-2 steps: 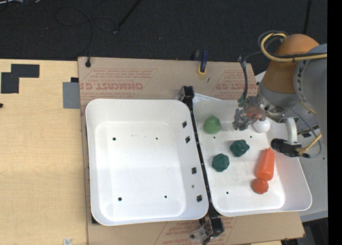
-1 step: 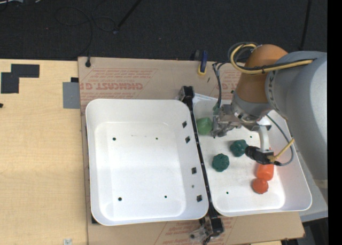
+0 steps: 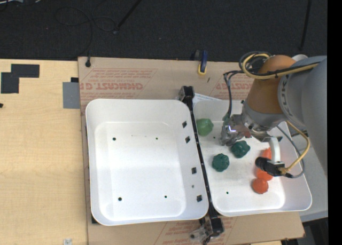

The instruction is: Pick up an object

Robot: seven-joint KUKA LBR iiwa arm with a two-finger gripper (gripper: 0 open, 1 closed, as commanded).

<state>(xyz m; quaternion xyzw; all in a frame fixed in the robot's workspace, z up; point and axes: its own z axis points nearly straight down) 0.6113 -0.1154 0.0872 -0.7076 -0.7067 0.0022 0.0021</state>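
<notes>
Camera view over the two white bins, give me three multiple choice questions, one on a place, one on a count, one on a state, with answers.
1. Where do the small lumpy objects lie?
A. In the left bin
B. In the right bin
C. On the cardboard

2. How many dark green lumpy objects lie in that bin?
A. Two
B. Four
C. None

3. Where is the end effector?
A. Above the left bin
B. Low over the right bin, beside a dark green lump
C. Off the bench

Answers: 1 B, all objects rest in the right shallow white bin. 2 A, one dark green lump and a second dark green lump; the pale green lump is lighter. 3 B, the end effector sits just up and left of the second lump.
</notes>
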